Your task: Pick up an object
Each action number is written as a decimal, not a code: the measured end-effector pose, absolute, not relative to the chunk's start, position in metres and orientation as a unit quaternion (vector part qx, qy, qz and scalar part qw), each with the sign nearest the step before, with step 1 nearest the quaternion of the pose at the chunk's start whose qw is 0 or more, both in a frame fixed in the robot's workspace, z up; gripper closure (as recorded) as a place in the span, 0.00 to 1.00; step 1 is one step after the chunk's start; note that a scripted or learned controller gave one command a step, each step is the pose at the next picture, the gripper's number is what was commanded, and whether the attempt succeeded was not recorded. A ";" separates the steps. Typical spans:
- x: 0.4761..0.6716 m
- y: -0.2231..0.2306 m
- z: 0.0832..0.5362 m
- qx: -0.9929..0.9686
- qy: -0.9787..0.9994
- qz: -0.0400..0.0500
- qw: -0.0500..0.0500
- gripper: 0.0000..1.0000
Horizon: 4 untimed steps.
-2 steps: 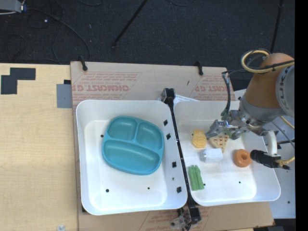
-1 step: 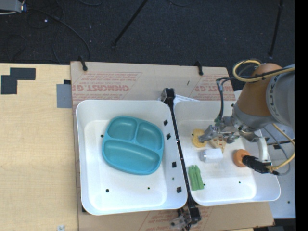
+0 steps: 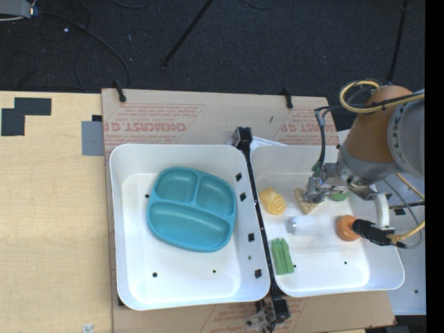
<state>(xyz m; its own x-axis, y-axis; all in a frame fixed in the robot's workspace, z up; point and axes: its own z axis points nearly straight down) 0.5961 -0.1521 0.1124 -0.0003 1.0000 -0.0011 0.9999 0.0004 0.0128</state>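
Down at the tan block [image 3: 304, 201] with gripper [image 3: 316, 189], spread impossible to tell. Probably light, stiff, a bit slick. Best pinched across its narrow middle.

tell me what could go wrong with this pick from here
1. The gripper is low over the tan object, which is small and lies at an angle. A closing grip may just push it aside.
2. The yellow ridged object and the small clear object lie close by, so a slip could knock them away.
3. The orange object lies beside the wrist hardware, and an arm move might shove it.
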 end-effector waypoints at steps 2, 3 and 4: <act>0.595 -0.152 0.229 0.707 0.708 0.001 0.001 1.00; 0.583 -0.097 0.218 0.705 0.709 -0.001 -0.003 1.00; 0.581 -0.041 0.226 0.705 0.709 0.000 -0.002 1.00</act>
